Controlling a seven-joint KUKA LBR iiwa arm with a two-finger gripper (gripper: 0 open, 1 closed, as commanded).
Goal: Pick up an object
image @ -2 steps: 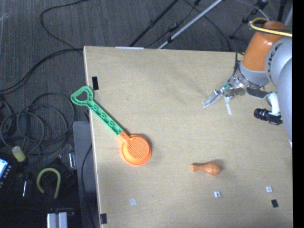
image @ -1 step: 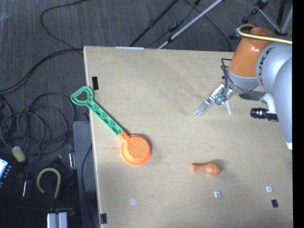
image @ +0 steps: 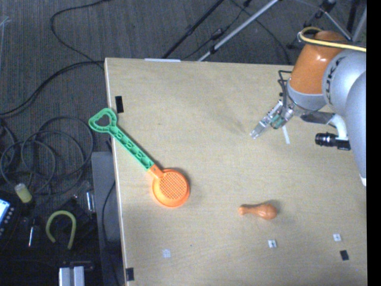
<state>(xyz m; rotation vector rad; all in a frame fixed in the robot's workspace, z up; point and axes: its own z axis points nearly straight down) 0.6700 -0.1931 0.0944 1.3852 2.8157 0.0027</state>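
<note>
While the claw (image: pixel 262 128) hangs apart, state unclear, the paddle (image: pixel 144 161) points its green handle up-left.

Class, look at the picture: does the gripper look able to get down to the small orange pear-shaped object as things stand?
Probably yes. The gripper hangs over bare board, and the orange object lies alone in the open nearer the camera. The green-handled strainer sits well off to the side, so nothing blocks the path.

I see the tool (image: pixel 262 128) hanging over the bare tabletop (image: pixel 202 94), its tip slanting down to the picture's left, with nothing between its fingers. Below it lies a small orange pear-shaped piece (image: pixel 259 210). Well off to its lower left rests a strainer (image: pixel 143 159), green handle, orange round head.
</note>
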